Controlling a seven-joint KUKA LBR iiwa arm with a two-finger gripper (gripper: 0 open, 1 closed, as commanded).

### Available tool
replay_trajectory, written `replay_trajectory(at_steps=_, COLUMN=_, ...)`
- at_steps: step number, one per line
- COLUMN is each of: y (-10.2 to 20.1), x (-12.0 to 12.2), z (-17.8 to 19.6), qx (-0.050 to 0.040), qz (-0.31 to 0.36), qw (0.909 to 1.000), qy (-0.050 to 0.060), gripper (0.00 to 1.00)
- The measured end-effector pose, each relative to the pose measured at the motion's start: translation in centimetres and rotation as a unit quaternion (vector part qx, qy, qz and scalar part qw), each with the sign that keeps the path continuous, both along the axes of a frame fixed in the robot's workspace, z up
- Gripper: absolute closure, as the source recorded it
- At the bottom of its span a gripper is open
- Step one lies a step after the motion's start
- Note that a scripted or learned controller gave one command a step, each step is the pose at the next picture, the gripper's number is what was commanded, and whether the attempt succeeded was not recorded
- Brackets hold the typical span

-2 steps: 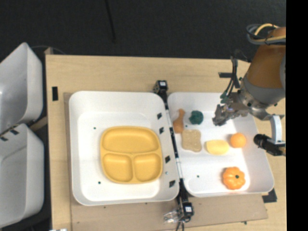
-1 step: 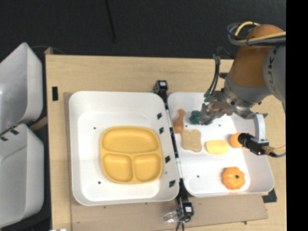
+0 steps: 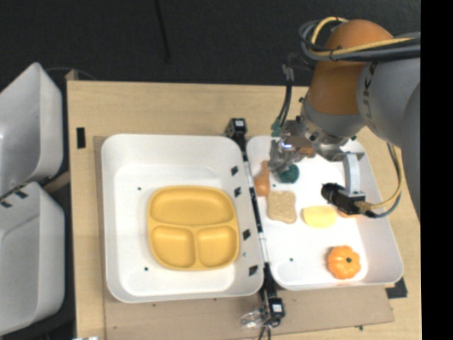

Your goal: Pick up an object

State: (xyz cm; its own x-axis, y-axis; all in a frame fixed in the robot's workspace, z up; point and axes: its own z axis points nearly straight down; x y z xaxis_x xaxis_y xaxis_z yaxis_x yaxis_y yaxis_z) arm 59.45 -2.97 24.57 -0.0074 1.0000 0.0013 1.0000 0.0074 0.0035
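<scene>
White bins are sitting side by side on the bench (image 3: 156, 108), the end effector (image 3: 285, 160) hovering over a teal object (image 3: 288, 173) in the right bin (image 3: 375, 250) near a tan slice (image 3: 282, 206) and pumpkin (image 3: 343, 261).

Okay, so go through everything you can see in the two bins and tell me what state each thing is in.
yellow divided tray: flat in the left bin, right way up.
toast slice: lying flat in the right bin.
yellow piece: lying beside the toast.
small pumpkin: sitting apart near the front.
teal item: directly under the gripper.
</scene>
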Motion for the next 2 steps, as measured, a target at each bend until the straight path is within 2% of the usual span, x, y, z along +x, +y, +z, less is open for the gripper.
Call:
replay_trajectory(at_steps=1, y=4.5, x=1.1, z=-1.0, qx=-0.0006, qz=-0.001, qw=1.0000, qy=0.001, gripper=1.00)
replay_trajectory(at_steps=2, y=10.2, x=1.8, z=0.0, qx=0.0002, qz=0.000, qw=1.0000, qy=0.000, gripper=1.00)
